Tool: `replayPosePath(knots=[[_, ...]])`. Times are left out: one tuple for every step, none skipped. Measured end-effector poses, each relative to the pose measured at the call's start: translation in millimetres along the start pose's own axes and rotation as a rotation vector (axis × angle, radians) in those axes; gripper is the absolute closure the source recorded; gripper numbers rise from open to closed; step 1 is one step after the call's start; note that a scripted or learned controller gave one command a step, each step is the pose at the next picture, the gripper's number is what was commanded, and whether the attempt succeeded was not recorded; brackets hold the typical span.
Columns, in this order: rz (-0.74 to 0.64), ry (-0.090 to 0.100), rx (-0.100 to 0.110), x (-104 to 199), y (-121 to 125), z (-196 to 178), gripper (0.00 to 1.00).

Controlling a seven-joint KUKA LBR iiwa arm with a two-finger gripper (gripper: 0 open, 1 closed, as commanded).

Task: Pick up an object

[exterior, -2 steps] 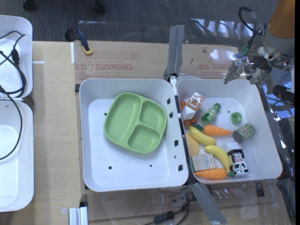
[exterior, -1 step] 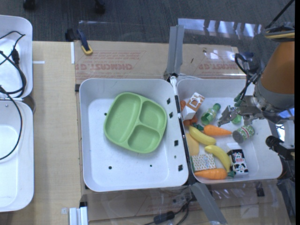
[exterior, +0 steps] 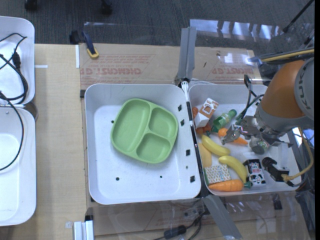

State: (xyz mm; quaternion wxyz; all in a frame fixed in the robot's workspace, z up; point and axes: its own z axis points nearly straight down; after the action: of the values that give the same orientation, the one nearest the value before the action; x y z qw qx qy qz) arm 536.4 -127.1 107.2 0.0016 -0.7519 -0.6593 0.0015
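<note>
At the right of the frame, in the right white bin point(exterior: 295, 186), the gripper point(exterior: 234, 133) hangs with fingers narrowly parted, holding nothing. A yellow plastic banana point(exterior: 215, 147) lies just lower-left of it, long axis running upper-left to lower-right.

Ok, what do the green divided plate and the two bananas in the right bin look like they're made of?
The green divided plate looks like moulded plastic with a matte finish: uniform pale green, soft rounded compartment ridges, no sharp glare. The two bananas are probably plastic toy food: flat even yellow, smooth skin, no bruising, though the view is too coarse to be sure.
</note>
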Motion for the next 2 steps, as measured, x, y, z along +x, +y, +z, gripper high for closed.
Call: replayPosePath(knots=[[0.000, 0.000, 0.000, -0.2, 0.0, -0.1, 0.00], [0.049, 0.000, -0.002, 2.7, 22.5, 16.5, 0.00]])
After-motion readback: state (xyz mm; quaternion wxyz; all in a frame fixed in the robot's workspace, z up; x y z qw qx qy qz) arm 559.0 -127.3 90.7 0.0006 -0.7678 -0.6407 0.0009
